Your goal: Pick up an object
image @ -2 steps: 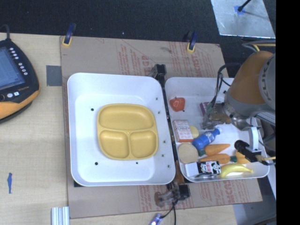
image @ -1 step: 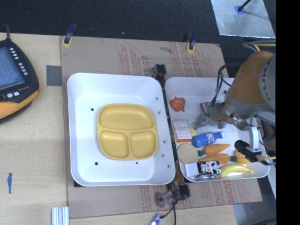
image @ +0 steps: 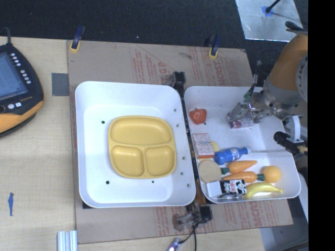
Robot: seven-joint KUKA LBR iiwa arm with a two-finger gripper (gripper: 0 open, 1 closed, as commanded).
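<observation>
Lying just left of the pincer, whose grip state I cannot tell, a red object rests in the right bin, on a cardboard-covered wooden surface against dark floor.

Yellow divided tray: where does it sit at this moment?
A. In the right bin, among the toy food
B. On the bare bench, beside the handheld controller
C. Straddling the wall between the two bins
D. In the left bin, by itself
D: the yellow divided tray lies flat in the left bin, while the blue bottle, carrots and banana crowd the right bin.
</observation>
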